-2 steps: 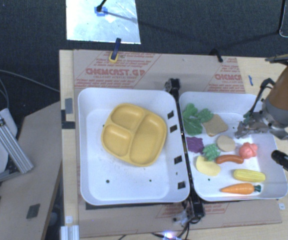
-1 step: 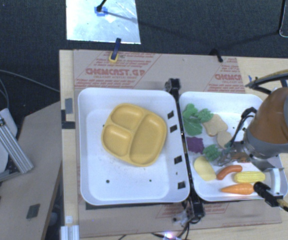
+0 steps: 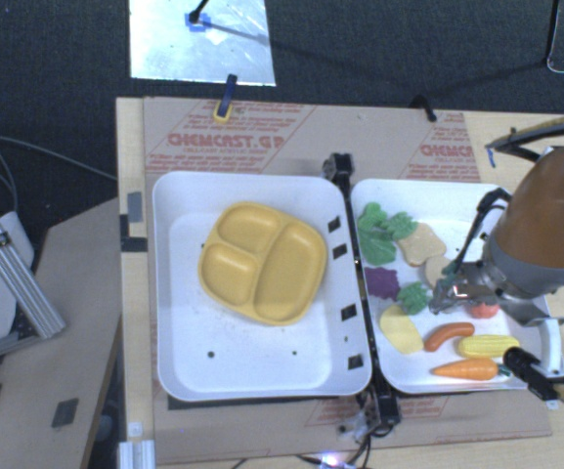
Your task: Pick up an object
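While the jaws (image 3: 450,293) hang low in the right bin (image 3: 457,195), just right of the broccoli (image 3: 414,298), their state is unclear; reaching seems underway, and next comes closing squarely on one toy.

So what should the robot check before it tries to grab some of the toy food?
1. Gripper is over the right bin, where the food is: ok.
2. Something lies close under it, like the small broccoli or the red piece: ok.
3. Fingers open wide enough: cannot tell, they are too small and blurry.
4. Nothing already held: cannot tell.
5. Food has room around it: not ok, the sausage, corn and carrot are crowded together.
6. Yellow plate sits flat in the left bin, out of the way: ok.
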Available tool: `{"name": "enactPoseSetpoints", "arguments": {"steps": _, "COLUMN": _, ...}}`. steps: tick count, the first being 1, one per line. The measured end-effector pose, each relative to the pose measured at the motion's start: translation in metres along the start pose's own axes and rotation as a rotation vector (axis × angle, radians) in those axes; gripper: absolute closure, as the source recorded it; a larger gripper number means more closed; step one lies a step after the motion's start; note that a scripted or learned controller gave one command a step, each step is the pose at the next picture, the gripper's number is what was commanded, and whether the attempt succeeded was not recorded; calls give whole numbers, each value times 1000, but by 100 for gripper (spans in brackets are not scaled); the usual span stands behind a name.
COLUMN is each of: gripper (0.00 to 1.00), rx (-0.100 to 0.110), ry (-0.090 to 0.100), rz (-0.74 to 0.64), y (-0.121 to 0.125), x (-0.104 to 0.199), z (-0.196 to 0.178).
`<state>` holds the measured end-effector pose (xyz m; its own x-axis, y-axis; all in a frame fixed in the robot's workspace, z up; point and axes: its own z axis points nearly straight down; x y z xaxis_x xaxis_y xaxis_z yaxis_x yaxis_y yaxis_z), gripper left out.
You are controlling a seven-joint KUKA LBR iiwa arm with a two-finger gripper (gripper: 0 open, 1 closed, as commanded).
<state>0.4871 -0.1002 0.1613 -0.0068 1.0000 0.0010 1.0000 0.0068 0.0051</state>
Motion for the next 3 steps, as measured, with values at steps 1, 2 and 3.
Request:
{"name": "enactPoseSetpoints", "arguments": {"steps": 1, "gripper": 100, "rx": 1, "ry": 0, "rz": -2, "y": 1, "x": 42, "z": -30}}
{"name": "enactPoseSetpoints", "arguments": {"steps": 2, "gripper": 100, "rx": 4, "ry": 2, "rz": -3, "y": 1, "x": 95, "z": -23}}
{"name": "enactPoseSetpoints", "arguments": {"steps": 3, "gripper": 100, "rx": -3, "ry": -1, "rz": 2, "y": 2, "x": 83, "z": -86}}
